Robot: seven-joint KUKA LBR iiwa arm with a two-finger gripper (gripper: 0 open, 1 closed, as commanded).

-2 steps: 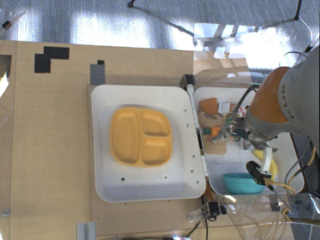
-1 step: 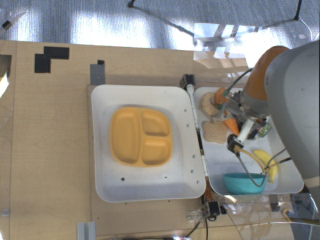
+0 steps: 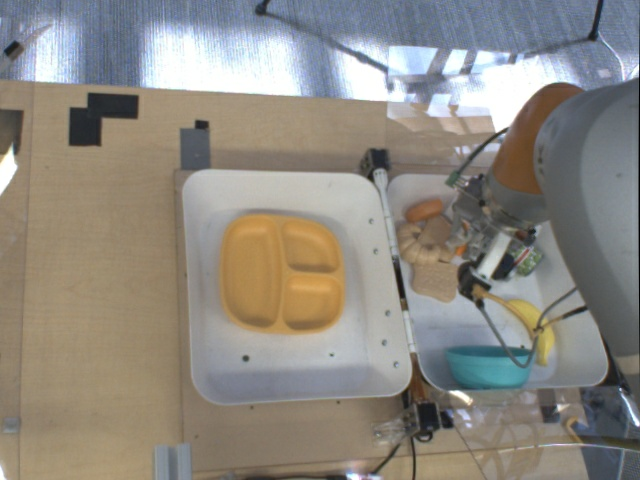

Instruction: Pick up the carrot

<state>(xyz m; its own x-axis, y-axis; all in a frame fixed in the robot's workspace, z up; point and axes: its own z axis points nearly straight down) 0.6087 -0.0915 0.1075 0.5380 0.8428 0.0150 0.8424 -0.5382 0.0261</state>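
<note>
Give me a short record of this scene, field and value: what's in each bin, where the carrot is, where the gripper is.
left bin: yellow divided plate
right bin: carrot, tan food pieces, banana, teal bowl
carrot position: far left part of the right bin, next to the tan food pieces
gripper: over the right bin, just right of the carrot
carrot picked up: not yet
</note>
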